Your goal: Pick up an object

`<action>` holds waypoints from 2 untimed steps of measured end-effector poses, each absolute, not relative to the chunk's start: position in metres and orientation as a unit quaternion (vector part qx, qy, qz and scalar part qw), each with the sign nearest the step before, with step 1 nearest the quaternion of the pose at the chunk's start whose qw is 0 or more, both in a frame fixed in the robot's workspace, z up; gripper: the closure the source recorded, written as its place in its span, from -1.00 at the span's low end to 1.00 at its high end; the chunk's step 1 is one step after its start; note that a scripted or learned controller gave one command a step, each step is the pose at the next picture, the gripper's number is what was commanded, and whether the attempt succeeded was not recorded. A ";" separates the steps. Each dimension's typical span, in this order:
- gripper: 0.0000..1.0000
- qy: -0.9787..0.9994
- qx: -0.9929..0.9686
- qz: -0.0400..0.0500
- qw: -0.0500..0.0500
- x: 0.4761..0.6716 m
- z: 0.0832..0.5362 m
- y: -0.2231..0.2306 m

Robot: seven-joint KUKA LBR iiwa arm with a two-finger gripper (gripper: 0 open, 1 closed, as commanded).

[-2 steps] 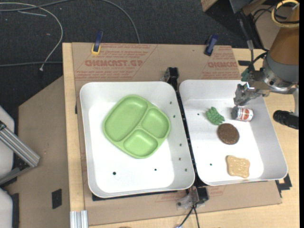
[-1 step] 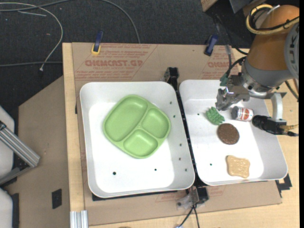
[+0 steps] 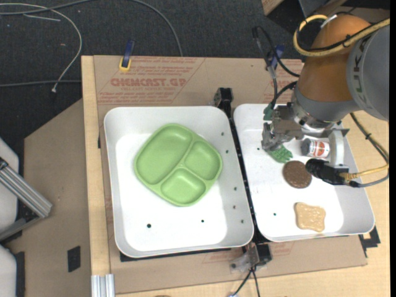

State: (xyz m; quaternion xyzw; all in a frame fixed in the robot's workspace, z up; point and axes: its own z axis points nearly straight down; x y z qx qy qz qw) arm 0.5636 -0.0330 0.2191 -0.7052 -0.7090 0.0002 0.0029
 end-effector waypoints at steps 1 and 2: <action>1.00 -0.709 -0.705 0.000 0.003 0.559 0.215 0.017; 1.00 -0.709 -0.705 0.000 0.002 0.542 0.230 0.068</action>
